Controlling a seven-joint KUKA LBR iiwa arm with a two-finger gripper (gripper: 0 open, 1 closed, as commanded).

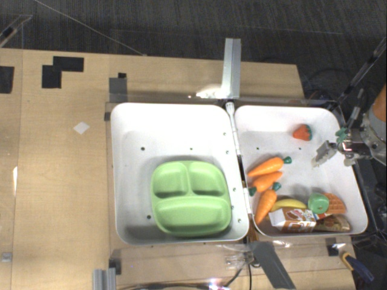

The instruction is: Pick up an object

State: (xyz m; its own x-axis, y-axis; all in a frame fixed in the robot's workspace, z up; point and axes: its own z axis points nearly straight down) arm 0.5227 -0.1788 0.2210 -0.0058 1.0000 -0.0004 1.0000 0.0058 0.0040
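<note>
From the food heap (305,213) low in the right bin (266,121), past the carrots (266,175) to the lone strawberry (302,132) at upper right, I judged that one easiest, while my gripper (325,153) hovered beside it, grip state unclear.

Wooden bench (54,180), dark carpet (181,11)

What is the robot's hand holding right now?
Nothing. The gripper hangs over bare white floor of the right bin, with no toy between its fingers.
</note>
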